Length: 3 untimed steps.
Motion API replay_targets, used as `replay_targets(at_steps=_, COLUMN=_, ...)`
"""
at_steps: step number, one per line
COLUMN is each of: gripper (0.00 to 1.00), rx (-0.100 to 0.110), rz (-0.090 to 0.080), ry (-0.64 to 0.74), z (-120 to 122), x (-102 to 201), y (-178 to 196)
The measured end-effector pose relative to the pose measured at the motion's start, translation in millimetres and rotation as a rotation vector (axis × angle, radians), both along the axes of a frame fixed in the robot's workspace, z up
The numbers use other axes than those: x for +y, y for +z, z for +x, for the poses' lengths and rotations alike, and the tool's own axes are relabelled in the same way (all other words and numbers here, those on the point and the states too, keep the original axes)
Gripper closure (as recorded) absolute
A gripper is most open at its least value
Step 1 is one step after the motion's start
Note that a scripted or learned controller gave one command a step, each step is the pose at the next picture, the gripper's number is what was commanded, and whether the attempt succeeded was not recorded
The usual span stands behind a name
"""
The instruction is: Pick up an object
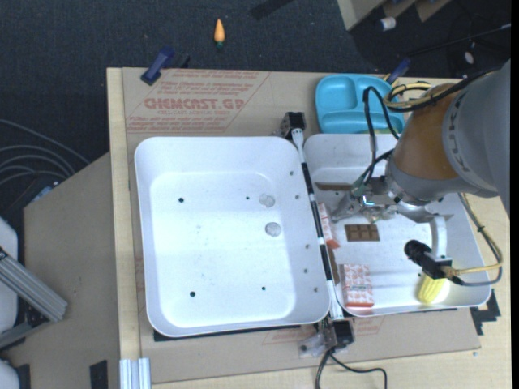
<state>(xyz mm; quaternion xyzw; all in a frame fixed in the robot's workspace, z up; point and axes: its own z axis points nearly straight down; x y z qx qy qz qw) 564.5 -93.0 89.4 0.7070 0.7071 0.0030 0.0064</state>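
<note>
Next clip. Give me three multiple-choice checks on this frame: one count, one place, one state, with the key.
1. How many small round discs lie in the left bin?
A one
B two
C four

2. Where is the brown bar?
A in the left bin
B in the right bin
C outside both bins

3. How does the red-and-white packet lie?
A flat on the bin floor
B upright on the rim
C on top of the brown bar

Key:
1 B: two discs sit apart from each other near that bin's right side.
2 B: the bar rests on the right bin's floor, just below the arm in the picture.
3 A: the packet lies flat in the near left corner of the right bin, apart from the bar.
</note>
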Motion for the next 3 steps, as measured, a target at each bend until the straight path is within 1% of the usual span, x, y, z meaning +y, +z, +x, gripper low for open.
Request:
replay_targets(at_steps=1, gripper=1.00, rx=-0.003, rz=-0.003, ry=-0.001, z=0.6, x=-1.5, y=10.5)
replay_targets(at_steps=2, gripper=0.00, rx=-0.002, rz=-0.003, ry=-0.002, z=0.3, x=-1.5, y=10.2)
replay_targets(at_steps=3, gripper=1.00, rx=-0.003, rz=-0.003, ry=-0.002, z=0.7, x=-1.3, y=20.1)
